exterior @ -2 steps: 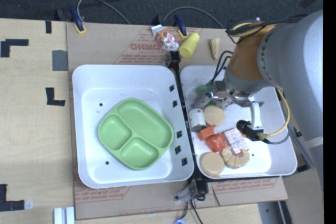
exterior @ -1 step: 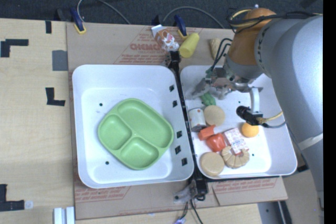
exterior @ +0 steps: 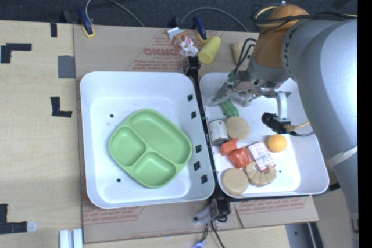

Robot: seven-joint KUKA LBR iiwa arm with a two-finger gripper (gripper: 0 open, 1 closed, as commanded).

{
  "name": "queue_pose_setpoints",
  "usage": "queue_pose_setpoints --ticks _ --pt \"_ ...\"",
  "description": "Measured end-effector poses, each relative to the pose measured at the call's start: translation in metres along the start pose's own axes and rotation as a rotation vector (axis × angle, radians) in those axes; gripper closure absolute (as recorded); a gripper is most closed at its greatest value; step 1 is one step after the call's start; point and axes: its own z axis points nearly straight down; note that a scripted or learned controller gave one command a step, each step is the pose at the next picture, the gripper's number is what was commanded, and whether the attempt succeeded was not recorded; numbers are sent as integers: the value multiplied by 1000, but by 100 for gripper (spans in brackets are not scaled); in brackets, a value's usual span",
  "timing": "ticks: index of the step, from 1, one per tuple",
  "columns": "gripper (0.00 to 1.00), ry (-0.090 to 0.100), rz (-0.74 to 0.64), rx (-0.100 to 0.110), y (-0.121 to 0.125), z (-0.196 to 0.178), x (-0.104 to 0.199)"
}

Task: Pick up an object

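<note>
- The grey arm [exterior: 325, 67] fills the upper right and reaches down over the right bin, its orange band [exterior: 273, 46] above the wrist.
- The bench [exterior: 35, 125] is pale wood with a brown cardboard sheet under both bins.
- The left bin [exterior: 93, 90] holds one green divided plate [exterior: 150, 147], lying flat near the middle.
- The right bin [exterior: 311, 174] holds a cluster of small things in its lower left part.
- The gripper [exterior: 232, 93] hangs low at the top left of the right bin, near the wall between the bins; I cannot tell whether it is parted or closed, or whether it grips anything.
- A green piece [exterior: 229, 108] lies just below the gripper.
- A round beige disc [exterior: 237, 127] sits under that, beside a small can [exterior: 217, 130].
- A red block [exterior: 238, 156] and a wrapped packet [exterior: 261, 155] lie lower down, above a tan cookie [exterior: 235, 181].
- A small orange ball [exterior: 277, 143] rests apart to the right.
- A yellow bottle [exterior: 209, 49] lies on the cardboard behind the bins.
</note>
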Motion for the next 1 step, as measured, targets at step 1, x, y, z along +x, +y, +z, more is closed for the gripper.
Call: queue_pose_setpoints --ticks 1 --pt "0 -3 1 -1 -4 0 3"
